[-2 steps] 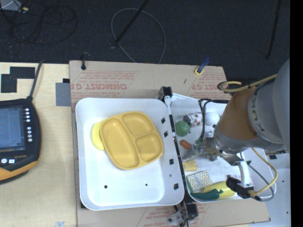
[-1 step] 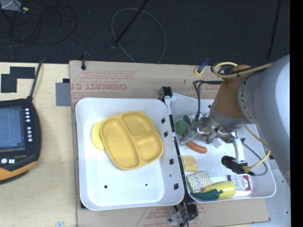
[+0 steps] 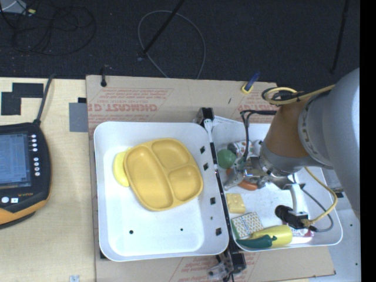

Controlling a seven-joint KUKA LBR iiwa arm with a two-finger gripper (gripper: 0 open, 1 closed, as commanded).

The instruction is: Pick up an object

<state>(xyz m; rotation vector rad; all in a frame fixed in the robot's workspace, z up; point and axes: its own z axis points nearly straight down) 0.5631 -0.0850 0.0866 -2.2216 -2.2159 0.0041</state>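
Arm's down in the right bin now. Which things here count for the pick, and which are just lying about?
For the pick: gripper, down in the right bin; green ball, orange piece, yellow block, patterned block, yellow tube.

Lying about: yellow divided plate in the left bin; pendant; cables.

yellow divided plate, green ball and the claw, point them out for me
yellow divided plate (image 3: 160, 172), camera view, on the ridge where its compartments meet
green ball (image 3: 225, 157), camera view, on its rounded top
claw (image 3: 245, 175), camera view, midway between its fingertips, low in the right bin
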